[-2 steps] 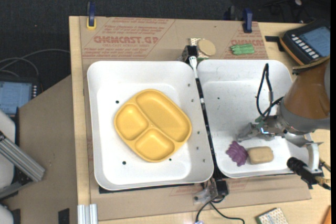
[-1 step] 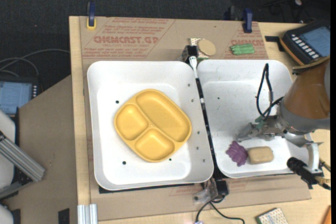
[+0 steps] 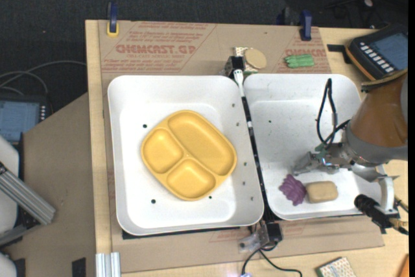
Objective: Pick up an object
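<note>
The tool (image 3: pixel 310 163) is being held low in the right bin (image 3: pixel 285 107), its state untellable. A purple object (image 3: pixel 292 189) and tan object (image 3: pixel 321 191) are lying just below it.

We observe the arm (image 3: pixel 382 120) entering from the right, its orange band sitting above a grey wrist. The gripper (image 3: pixel 310 164) projects leftward and slightly downward from that wrist. Whether its fingers stand apart or together, we cannot determine from this angle.
</note>
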